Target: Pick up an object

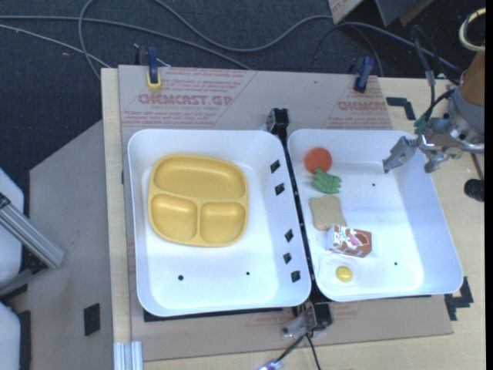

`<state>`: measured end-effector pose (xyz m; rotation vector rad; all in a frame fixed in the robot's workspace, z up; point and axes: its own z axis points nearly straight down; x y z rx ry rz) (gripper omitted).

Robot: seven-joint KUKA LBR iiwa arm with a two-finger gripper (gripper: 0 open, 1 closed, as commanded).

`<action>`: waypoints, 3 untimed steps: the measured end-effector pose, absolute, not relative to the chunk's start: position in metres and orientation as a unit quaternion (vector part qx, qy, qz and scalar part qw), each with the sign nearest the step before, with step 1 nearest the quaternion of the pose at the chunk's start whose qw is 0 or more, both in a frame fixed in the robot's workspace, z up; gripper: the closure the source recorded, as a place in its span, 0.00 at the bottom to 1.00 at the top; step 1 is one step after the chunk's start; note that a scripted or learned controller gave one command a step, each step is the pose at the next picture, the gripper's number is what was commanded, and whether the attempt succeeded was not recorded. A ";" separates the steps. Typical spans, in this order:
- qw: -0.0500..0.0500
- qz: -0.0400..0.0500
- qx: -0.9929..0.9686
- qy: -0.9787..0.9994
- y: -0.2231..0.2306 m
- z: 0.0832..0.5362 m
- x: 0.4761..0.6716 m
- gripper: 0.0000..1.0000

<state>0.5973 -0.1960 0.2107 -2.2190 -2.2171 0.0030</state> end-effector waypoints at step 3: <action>0.000 -0.001 -0.707 -0.707 -0.185 0.133 0.595 1.00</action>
